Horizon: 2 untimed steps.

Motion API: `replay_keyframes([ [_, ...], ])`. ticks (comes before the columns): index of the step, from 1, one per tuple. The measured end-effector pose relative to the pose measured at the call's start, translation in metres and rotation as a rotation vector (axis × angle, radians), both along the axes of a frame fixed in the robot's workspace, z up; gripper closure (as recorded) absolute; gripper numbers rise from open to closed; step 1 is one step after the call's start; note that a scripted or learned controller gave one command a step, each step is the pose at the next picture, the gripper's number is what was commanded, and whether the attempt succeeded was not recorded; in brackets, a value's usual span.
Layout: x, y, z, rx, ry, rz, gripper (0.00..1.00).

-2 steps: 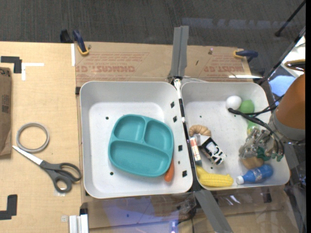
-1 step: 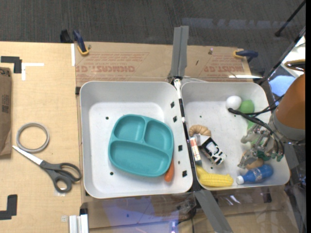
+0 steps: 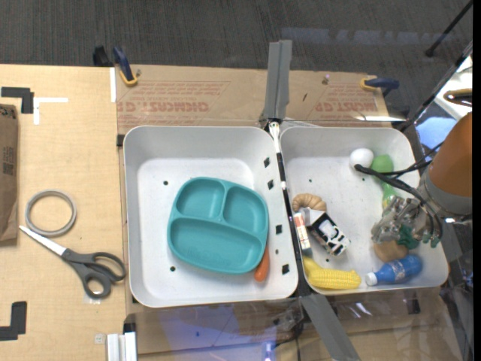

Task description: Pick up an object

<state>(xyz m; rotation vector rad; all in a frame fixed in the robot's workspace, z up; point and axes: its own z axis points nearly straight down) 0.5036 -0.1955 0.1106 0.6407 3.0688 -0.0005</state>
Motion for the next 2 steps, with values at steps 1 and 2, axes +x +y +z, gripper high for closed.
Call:
replay_keyframes([
  [1, 0.000, 0.000, 0.000, 0.000, 0.000, 0.000, 0.00],
  [2, 0.050, -0.020, -0.018, 0.008, 0.003, -0.009, 0.00],
])
